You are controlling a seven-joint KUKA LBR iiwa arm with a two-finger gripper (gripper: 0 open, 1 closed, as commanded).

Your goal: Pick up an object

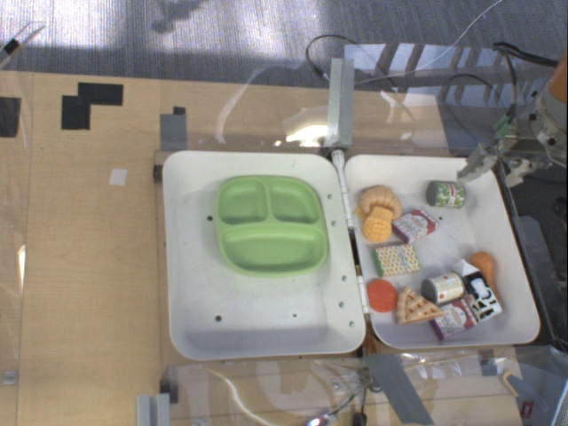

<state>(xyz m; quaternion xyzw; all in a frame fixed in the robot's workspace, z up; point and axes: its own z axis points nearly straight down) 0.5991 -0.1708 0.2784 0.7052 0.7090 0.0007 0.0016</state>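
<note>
While the gripper (pixel 475 162) hangs at the right bin's (pixel 524 264) 1 o'clock corner, just right of the green can (pixel 445 194), nothing sits between its parts — jaw state I cannot tell. Step looks like the approach, no pick made yet: targets all lie in that bin — can at 12, corn (pixel 377 226) at 10, pizza slice (pixel 414 307) at 6, carrot (pixel 484 264) at 4. Next move likely calls for centring over the can, then dropping straight down; green tray (pixel 271 224) in the left bin (pixel 191 264) is well apart.
</note>
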